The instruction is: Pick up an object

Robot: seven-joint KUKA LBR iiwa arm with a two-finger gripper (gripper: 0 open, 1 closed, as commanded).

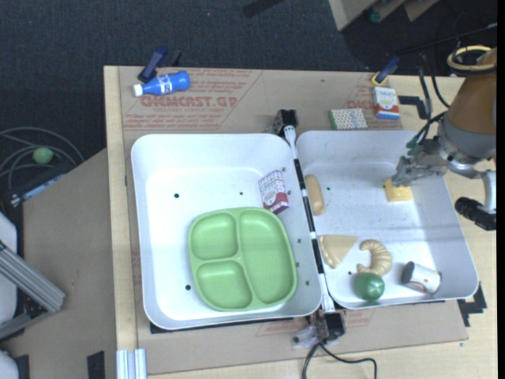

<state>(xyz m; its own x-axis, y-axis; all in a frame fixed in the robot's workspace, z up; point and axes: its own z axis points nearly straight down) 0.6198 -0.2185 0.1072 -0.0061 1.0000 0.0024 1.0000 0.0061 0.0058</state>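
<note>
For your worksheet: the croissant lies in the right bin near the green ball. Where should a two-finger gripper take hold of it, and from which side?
Grip the croissant across the thick middle of its arch, coming straight down from above. It lies flat and curved, so the middle probably gives the fingers the firmest opposite faces. The green ball sits close below it and the pale wedge to its left, so a sideways approach looks crowded.

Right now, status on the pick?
Gripper low in right bin, just over yellow block. Grasp not confirmed. Croissant, green ball, wedge sit apart from it; nothing crowding the block.
</note>
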